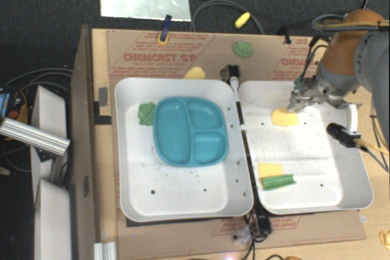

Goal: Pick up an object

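Observation:
In the right bin (317, 192) a pale yellow lump (284, 118) lies near the back. My gripper (297, 101) hangs just above and to the right of that lump, at the bin's far edge. Near the bin's front lie a yellow block (270, 168) and a green pod (278, 181), touching each other. The left bin (137, 192) holds a blue divided plate (189, 131) with a green leafy piece (146, 112) at its left rim.
The grey arm with its orange band (353, 49) comes in from the right over the right bin's back corner. On the cardboard behind the bins lie a green ball (243, 49), a yellow piece (195, 73) and a yellow banana shape (242, 20).

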Robot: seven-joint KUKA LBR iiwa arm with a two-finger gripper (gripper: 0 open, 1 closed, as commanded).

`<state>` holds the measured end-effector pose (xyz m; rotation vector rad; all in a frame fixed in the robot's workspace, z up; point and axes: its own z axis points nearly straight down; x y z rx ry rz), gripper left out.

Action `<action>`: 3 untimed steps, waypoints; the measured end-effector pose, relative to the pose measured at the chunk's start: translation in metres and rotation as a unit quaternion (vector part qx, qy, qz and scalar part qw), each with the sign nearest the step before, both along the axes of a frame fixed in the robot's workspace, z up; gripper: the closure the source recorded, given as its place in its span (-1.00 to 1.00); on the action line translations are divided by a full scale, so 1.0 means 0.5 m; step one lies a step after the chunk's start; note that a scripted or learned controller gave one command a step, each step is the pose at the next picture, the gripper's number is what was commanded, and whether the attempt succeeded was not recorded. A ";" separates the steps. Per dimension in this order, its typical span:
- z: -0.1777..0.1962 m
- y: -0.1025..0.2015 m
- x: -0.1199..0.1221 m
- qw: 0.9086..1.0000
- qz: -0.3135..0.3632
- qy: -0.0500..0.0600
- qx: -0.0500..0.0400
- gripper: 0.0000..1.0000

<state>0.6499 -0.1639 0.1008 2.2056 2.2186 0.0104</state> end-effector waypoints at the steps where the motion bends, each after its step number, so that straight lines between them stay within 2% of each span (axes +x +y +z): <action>1: -0.001 0.000 -0.001 1.000 0.000 0.001 0.000 -1.00; 2: -0.034 0.047 -0.030 1.000 0.000 0.008 0.003 -1.00; 3: -0.005 0.043 -0.023 1.000 0.000 0.002 0.001 1.00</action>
